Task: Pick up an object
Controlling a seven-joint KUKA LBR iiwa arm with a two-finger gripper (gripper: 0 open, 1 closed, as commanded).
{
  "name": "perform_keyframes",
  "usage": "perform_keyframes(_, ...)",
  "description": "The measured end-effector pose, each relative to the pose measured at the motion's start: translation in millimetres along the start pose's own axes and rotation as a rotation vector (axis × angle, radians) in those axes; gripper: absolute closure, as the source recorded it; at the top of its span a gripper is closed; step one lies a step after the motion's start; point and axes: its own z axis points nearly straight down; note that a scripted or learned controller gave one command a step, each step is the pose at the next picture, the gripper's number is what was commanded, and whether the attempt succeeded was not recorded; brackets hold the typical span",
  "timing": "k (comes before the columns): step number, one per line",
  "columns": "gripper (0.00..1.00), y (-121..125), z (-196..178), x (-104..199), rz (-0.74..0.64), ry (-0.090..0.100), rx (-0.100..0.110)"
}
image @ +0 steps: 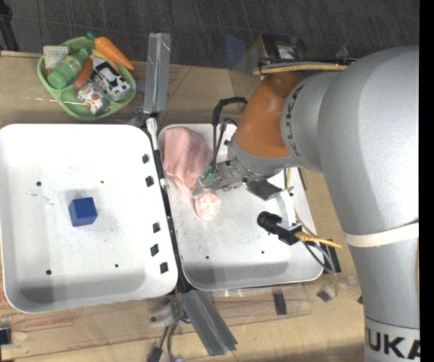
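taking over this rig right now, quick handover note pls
Gripper: low in the right bin, at the pink cloth's edge; no hold can be seen.
Things: cloth lies by that bin's left wall, a small pink lump just below it; blue cube sits in the left bin.
Done: nothing visibly lifted.
Left: grasp one object and raise it.

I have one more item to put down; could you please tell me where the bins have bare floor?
The left bin is bare all round the blue cube. The right bin is free along its lower edge; its upper half is crowded by the pink cloth and the pincer.
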Motion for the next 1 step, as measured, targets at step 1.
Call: perform_keyframes(1,1.0,30.5,-90.2,35.7,0.036,0.001,-0.001)
